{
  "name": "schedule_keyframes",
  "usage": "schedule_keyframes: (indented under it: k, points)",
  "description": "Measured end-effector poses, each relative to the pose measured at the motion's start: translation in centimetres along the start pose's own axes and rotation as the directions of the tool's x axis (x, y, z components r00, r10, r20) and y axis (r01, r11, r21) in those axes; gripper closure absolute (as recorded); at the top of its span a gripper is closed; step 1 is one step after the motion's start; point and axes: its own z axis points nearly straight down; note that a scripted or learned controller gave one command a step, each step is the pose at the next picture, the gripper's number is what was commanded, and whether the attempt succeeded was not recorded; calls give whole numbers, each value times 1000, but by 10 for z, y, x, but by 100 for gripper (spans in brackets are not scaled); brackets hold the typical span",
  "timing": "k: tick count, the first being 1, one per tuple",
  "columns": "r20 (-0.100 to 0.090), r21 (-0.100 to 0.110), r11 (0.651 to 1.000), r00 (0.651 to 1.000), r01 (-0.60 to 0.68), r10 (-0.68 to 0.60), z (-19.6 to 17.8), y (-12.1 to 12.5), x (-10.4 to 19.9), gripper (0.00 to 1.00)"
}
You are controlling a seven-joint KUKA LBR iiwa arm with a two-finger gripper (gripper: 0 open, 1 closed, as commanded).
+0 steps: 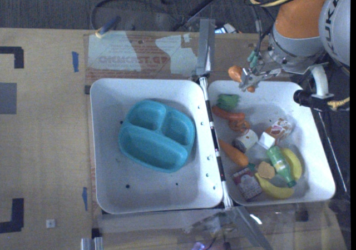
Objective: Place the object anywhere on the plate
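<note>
Claw (248,80) above right bin's (318,149) far edge; grip state indeterminable. Blue plate (157,135) bare; placement pending.

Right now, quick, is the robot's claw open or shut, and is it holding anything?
Gripper: above the right bin's far edge, beside an orange thing. Too blurry to tell its state or whether it holds anything.

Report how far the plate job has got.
Nothing is done yet: the blue plate in the left bin carries no object. The gripper hangs over the right bin's top edge beside an orange item. Picking and placing remain.
</note>
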Motion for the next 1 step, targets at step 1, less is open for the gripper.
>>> schedule_keyframes:
  k: [1]
  points:
    - [-2, 0, 999, 999, 50, -50, 60, -47, 64, 100]
